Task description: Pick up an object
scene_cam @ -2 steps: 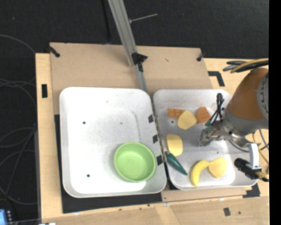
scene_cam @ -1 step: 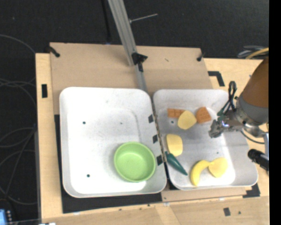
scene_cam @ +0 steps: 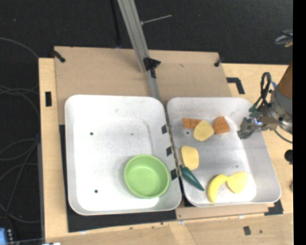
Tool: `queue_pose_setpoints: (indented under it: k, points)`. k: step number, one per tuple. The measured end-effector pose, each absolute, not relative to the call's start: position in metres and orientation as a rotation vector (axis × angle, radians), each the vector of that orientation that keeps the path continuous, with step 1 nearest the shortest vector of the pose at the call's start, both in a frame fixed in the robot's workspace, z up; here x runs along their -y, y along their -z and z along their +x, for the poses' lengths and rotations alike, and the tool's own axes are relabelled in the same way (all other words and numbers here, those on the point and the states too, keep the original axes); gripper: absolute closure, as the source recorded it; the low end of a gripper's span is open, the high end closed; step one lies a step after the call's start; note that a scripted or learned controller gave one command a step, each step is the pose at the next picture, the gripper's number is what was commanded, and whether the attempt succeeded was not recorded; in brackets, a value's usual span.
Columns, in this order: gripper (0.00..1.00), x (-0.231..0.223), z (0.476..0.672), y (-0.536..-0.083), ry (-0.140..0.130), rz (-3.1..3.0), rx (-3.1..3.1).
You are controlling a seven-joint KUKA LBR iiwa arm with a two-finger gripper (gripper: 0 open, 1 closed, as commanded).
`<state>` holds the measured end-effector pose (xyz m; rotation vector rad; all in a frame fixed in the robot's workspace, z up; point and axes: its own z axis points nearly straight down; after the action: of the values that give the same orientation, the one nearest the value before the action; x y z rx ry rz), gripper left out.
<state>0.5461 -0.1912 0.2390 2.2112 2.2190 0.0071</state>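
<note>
Approach step, nothing grasped yet. The gripper [scene_cam: 246,128] hangs over the right bin [scene_cam: 255,188] at its right rim; jaws' state I cannot tell. Nearest candidate: orange block [scene_cam: 222,125], just left of the gripper. Next move, I judge: shift left, then descend.

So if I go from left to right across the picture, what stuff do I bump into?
Left bin → green bowl → teal tool → right bin → gripper.
</note>
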Motion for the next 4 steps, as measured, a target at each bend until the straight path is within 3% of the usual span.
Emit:
queue_pose_setpoints:
  k: [1, 2, 4]
  points:
    - [1.0, 0.192, 0.547, -0.256, -0.004, 2.214, -2.224]
    - [1.0, 0.138, 0.571, -0.261, -0.004, 2.211, -2.23]
    - [1.0, 0.035, 0.589, -0.253, -0.003, 2.213, -2.229]
